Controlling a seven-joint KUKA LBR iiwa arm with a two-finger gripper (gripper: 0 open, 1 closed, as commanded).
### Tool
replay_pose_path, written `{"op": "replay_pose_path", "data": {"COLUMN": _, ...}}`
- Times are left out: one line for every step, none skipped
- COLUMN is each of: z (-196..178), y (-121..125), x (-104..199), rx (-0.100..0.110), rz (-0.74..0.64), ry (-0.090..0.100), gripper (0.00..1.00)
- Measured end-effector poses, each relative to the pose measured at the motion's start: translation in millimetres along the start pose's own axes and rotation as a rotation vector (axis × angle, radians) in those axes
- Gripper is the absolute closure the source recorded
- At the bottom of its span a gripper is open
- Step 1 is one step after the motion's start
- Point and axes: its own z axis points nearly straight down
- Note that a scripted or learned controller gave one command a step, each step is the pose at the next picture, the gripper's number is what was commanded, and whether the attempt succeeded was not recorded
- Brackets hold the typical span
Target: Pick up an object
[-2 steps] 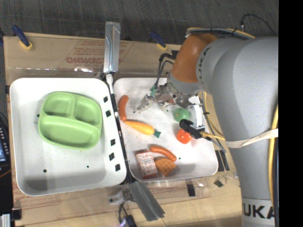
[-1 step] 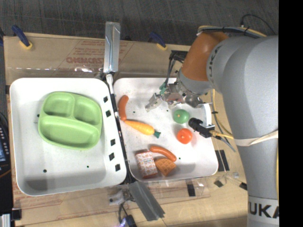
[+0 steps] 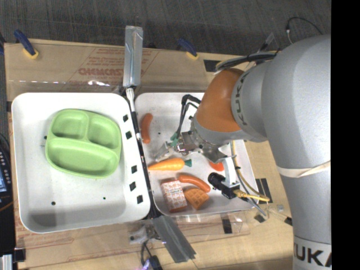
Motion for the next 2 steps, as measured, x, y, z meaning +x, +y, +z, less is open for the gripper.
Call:
{"op": "replay_pose_path", "data": {"z": -1, "y": -51, "x": 5, "rx": -0.002, "rz": 0.071, "ry": 0.0, "gripper": 0.0}}
{"op": "replay_pose_path", "data": {"z": 0, "y": -77, "x": 13, "rx": -0.005, "rz": -0.147, "ry": -0.001, "gripper": 0.0}}
